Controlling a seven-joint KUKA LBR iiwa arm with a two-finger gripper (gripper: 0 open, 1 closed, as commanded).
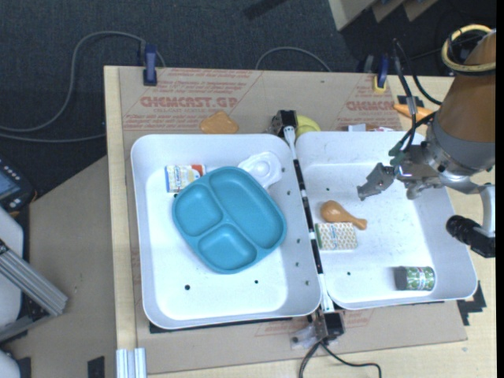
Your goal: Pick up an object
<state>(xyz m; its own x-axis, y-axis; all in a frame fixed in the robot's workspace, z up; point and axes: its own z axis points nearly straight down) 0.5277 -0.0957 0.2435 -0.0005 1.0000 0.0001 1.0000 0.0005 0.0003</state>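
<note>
Tool (391,181) above right bin (441,286), bench board (189,99) printed "CHEMCAST"

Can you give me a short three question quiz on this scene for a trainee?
1. True or false: the blue divided plate lies in the left bin.
2. Which lies nearest the right bin's front edge? A) green can B) toy drumstick C) patterned packet
3. Fill in: the end effector hovers over the ___ bin.

Key: 1 true; 2 A; 3 right.
</note>
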